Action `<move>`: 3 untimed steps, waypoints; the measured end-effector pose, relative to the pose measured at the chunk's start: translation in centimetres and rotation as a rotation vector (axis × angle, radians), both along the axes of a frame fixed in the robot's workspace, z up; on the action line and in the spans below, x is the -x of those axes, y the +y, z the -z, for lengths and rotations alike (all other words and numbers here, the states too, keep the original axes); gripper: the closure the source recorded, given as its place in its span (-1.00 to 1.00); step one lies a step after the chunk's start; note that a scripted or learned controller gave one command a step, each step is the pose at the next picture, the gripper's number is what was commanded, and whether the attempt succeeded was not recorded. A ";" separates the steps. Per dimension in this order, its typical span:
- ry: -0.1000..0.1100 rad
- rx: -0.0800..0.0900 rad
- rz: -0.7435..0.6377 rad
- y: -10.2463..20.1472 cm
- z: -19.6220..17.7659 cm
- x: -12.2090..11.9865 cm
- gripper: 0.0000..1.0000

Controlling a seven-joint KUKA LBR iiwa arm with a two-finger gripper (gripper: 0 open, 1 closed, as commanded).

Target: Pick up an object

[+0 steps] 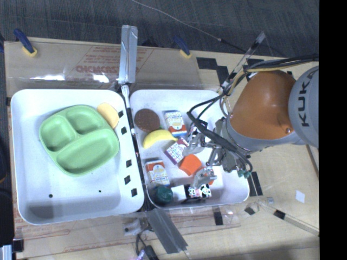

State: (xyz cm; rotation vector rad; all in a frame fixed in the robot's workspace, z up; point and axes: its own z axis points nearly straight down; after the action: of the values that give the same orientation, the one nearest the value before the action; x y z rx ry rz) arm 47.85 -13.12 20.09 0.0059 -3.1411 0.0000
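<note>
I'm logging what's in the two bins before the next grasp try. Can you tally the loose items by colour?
Green: 2, divided green plastic plate in the left bin, dark green round item in the right bin
Yellow: 2, pale yellow rounded piece, yellow banana
Brown: 1, brown round disc
Orange: 1, orange block
Printed small cartons: 3
Black-and-white: 1, spotted toy
Total: 10

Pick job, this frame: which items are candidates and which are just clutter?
Candidates, right white bin:
yellow banana
brown round cookie
orange block
small juice carton
dark green ball
end effector above them

Clutter:
green divided plate
yellow oval piece
</note>
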 end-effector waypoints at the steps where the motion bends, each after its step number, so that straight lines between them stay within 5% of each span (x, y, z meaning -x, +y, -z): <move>1: 0.001 -0.001 0.006 1.6 3.9 -10.7 -1.00; 2: -0.014 0.004 -0.062 2.9 10.1 -13.5 -1.00; 3: -0.001 0.001 -0.114 -2.3 10.8 -9.4 -1.00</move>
State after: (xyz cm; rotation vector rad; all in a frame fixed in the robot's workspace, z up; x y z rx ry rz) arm 57.22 -15.42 9.27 0.1842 -3.1369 0.0024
